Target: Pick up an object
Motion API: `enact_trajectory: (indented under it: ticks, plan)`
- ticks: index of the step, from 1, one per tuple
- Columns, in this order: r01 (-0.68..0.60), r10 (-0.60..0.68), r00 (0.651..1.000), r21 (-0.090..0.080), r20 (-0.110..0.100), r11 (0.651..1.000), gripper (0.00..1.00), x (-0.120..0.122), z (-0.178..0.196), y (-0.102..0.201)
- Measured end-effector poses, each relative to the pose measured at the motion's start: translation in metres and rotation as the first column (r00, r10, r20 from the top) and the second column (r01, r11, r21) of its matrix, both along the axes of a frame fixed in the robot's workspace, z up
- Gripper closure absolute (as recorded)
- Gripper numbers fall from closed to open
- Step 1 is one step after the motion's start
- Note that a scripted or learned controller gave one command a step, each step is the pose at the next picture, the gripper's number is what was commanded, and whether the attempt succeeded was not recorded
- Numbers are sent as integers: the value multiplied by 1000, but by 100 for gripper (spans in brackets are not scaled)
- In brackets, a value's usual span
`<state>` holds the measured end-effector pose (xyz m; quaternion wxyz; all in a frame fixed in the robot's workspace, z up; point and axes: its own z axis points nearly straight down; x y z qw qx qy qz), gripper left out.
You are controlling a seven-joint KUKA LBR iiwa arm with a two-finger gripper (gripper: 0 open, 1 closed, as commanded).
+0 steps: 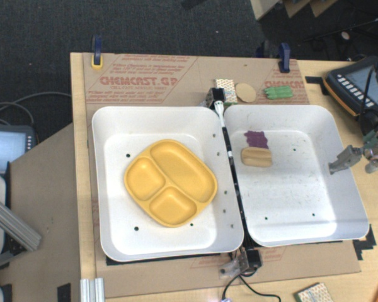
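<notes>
Your gripper (351, 158) sits at the right edge of the frame, about halfway down, poking in over the right rim of the right bin (315, 228); what you can see of it is a small grey piece, too little to say how its jaws stand, and nothing is visibly between them. Moving left from there across the speckled floor of that bin, you reach the two loose objects near its upper left: a tan bread-like piece (256, 158) lying flat, and a purple object (256, 138) just above it in the frame, the two touching or very nearly so (the gap is too fine to judge). Both lie well apart from your gripper. Further left, past the seam where the two bins meet, the left bin (107, 168) holds a yellow divided plate (170, 182) with three compartments, resting flat near the middle and turned at an angle. Above the bins, on the brown board (145, 80) printed with red lettering, you will find a round tan disc (245, 92) and a green object (278, 92) side by side near the top centre-right, with blue clamps (283, 56) at the board's upper edge.
</notes>
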<state>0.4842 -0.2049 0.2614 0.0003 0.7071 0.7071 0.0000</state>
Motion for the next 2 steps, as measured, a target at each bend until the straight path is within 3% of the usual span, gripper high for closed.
enact_trajectory:
  ticks: [1, 2]
  plan:
    - [3, -3, 1000, 4, -10, 1000, 0, -7, -123, -19]
    - [-5, 5, 1000, 0, 2, 1000, 0, 49, -179, 31]
